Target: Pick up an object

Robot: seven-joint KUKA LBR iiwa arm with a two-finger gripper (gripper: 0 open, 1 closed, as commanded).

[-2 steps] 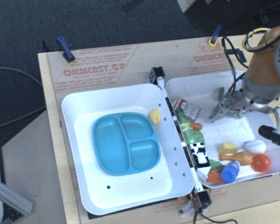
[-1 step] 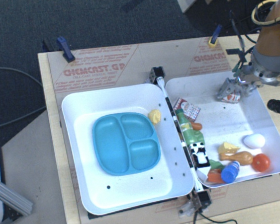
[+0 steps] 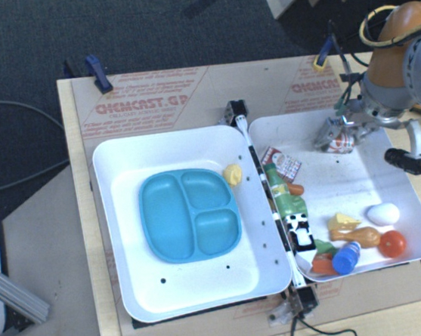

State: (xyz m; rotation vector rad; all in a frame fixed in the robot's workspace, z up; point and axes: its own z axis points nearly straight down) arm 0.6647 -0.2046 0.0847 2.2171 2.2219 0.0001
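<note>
I am working in a robotics lab: a plywood bench (image 3: 186,90) held by blue clamps (image 3: 97,72) stands on dark carpet (image 3: 6,51), two white bins (image 3: 117,213) sit side by side, and loose cables (image 3: 6,112) trail across the floor.

The grey arm (image 3: 393,76) enters from the right, its orange band (image 3: 404,23) near the upper right corner. The wrist bends down and leftward, carrying the pincer (image 3: 335,139) low, tip pointing down-left.
</note>
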